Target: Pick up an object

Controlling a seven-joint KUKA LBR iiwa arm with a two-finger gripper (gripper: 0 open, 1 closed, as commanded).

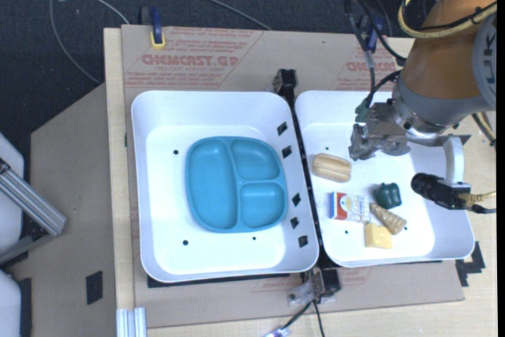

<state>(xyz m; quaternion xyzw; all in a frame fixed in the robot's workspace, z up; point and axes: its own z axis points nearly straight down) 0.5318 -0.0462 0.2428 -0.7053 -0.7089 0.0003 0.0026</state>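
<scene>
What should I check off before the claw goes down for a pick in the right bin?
1. Claw over the right bin: ok.
2. Nothing seen held in the claw: ok.
3. Claw open enough: cannot tell.
4. Target below: not ok, the bread roll lies to its lower left.
5. Roll has free space around it: ok.
6. Green toy, carton and cheese wedge away from the roll: ok.

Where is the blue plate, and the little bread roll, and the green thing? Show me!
blue plate (235, 184): camera view, on the middle where its three sections meet.
bread roll (331, 166): camera view, on the middle of its tan top.
green thing (387, 194): camera view, on the centre of its dark green body.
</scene>
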